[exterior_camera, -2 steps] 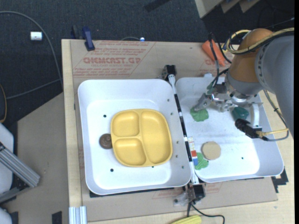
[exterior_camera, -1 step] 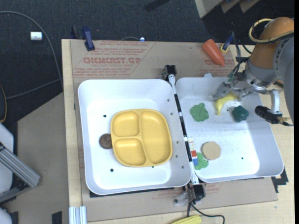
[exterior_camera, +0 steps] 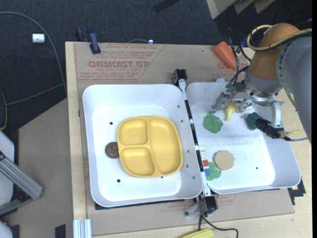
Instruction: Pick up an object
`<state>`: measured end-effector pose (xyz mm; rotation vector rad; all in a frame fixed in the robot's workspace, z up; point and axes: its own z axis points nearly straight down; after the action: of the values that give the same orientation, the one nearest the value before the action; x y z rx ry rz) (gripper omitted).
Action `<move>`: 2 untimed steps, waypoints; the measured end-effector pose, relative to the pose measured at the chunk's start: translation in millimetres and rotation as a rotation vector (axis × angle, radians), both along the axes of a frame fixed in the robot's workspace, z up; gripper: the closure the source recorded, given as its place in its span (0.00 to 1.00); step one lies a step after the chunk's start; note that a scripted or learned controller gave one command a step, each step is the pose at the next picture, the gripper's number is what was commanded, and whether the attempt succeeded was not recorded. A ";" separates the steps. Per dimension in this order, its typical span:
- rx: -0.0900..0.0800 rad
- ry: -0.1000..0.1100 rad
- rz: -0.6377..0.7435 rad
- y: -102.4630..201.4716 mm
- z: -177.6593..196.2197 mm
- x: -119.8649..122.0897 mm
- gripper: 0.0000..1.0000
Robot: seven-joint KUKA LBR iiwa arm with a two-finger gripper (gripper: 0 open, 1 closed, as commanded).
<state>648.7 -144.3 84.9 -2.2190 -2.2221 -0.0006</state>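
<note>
The grey KUKA arm (exterior_camera: 292, 58), its orange band in the upper right of the frame, reached down over the right-hand bin (exterior_camera: 277, 175), with the gripper (exterior_camera: 232, 104) low over the bin's upper left part. A small yellow object (exterior_camera: 230, 113) lay directly at the gripper's tip, and a green leafy piece (exterior_camera: 213, 123) sat just beside it, toward the bin's centre-left. Whether the claw was open, closed or gripping anything could not be told from this view; the wrist hardware hid the tips.

Nothing appeared lifted clear of the bin floor, so the pick seemed not yet done: the approach looked complete, while the closing and the raise were judged to remain.

Lower in the same bin rested a tan round disc (exterior_camera: 224, 159) and, near the divider, a small green item (exterior_camera: 214, 172). The left-hand bin (exterior_camera: 99, 113) carried a yellow compartment tray (exterior_camera: 148, 146), with a brown round object (exterior_camera: 112, 149) touching its left edge.
</note>
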 end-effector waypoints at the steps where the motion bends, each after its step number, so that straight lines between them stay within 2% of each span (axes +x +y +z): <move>1: -0.001 0.008 -0.002 -1.1 8.6 -1.9 1.00; 2: -0.001 -0.003 0.000 61.5 100.8 -31.3 1.00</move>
<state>617.4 -82.8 185.7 -2.2204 -2.2243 -0.0032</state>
